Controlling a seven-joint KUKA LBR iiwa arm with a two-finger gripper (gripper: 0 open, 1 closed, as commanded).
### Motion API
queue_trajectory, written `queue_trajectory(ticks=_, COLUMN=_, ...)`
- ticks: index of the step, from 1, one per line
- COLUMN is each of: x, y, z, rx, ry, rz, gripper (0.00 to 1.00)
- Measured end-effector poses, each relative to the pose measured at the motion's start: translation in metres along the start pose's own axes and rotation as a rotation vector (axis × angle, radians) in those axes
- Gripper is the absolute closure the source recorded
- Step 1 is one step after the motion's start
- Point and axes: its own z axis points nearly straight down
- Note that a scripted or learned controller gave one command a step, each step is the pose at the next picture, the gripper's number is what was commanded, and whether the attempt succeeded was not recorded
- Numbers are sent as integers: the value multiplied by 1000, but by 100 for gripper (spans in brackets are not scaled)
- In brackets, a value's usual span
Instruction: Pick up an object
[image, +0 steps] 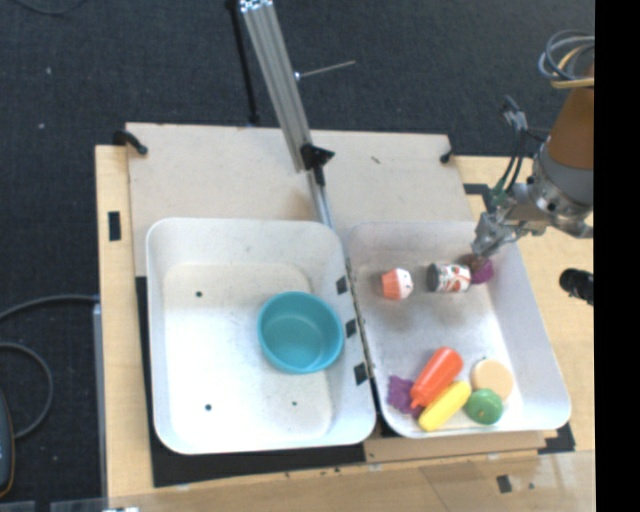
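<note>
Yellow toy in front, hand perhaps touching can

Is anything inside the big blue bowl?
Empty. The round blue plastic bowl sits upright in the left white bin, and its smooth blue inside shows all the way to the bottom.

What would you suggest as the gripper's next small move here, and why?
Probably a short descent onto the small can. The gripper hovers at the right bin's upper edge, just above and right of the can, which lies on its side beside a purple piece. Nothing shows between its fingers, so lowering there seems the nearest chance of a grasp.
</note>
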Motion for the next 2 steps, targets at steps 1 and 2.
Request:
queue_trajectory(ticks=1, x=46, y=0, z=-5, rx=6, ry=3, rz=-3, gripper=100)
queue_trajectory(ticks=2, x=97, y=13, z=-6, rx=5, ry=2, rz=-3, gripper=100)
